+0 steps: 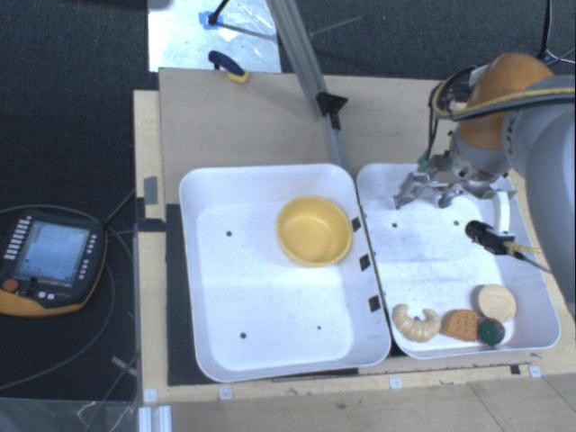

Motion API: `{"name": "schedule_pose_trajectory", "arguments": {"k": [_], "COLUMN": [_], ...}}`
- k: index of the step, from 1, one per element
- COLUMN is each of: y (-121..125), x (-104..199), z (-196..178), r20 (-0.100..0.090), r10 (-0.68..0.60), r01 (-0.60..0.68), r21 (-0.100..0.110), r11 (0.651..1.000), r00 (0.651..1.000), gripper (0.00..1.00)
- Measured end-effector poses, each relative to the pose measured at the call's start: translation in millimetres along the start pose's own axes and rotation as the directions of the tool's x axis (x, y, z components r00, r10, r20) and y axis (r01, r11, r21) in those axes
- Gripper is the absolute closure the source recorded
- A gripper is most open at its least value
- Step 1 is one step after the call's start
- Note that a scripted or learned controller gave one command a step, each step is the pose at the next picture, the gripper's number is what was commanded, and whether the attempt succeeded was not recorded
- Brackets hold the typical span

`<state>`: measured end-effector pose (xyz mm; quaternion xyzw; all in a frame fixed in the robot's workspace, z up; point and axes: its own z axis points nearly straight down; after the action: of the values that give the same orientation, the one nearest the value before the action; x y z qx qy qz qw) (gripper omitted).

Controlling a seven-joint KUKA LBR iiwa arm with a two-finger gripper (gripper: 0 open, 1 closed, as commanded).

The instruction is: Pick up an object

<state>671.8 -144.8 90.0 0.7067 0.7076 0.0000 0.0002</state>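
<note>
Your gripper [423, 192] hung spread open, empty, above the right bin [423, 241]; you needed to descend squarely over the croissant [415, 321].

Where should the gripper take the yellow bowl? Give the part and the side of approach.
Grip the yellow bowl by its rim, coming straight down from above. It sits upright and open in the left bin, too wide to span, so one finger inside and one outside the right-hand rim, nearest the gripper, looks best.
</note>
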Motion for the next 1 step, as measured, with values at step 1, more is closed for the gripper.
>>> {"name": "schedule_pose_trajectory", "arguments": {"k": [1], "y": [0.7], "x": [-0.1], "z": [-11.5], "r20": [0.001], "r10": [0.0], "r01": [0.0], "r21": [-0.002], "r11": [1.0], "r00": [1.0], "gripper": [1.0]}}
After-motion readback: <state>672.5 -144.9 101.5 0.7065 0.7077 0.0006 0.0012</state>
